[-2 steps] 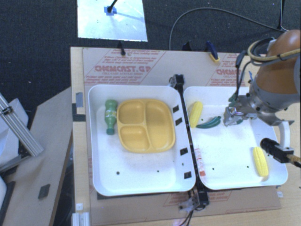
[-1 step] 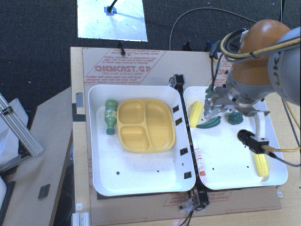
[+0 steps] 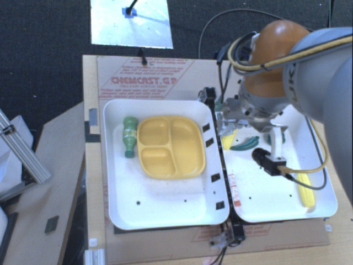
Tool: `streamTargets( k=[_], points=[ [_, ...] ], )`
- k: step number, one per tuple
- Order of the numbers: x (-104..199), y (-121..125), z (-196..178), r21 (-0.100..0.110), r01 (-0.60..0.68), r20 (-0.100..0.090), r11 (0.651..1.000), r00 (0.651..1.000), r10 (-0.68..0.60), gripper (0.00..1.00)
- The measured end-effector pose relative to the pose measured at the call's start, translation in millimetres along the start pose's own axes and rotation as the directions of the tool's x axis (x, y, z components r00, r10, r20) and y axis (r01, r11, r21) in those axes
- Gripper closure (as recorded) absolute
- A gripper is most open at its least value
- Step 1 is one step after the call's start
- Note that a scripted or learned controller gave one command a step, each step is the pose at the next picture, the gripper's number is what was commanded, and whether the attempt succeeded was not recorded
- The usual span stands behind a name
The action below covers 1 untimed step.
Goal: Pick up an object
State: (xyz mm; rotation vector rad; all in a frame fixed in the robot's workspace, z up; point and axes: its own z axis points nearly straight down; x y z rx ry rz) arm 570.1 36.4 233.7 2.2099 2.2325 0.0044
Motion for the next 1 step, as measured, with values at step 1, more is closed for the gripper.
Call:
streamTargets(
  k=[1],
  points=[
    [49.7, 19.5, 13.3, 0.001, 0.0, 0.0, 1.0, 1.0, 0.0, 1.0]
  ],
)
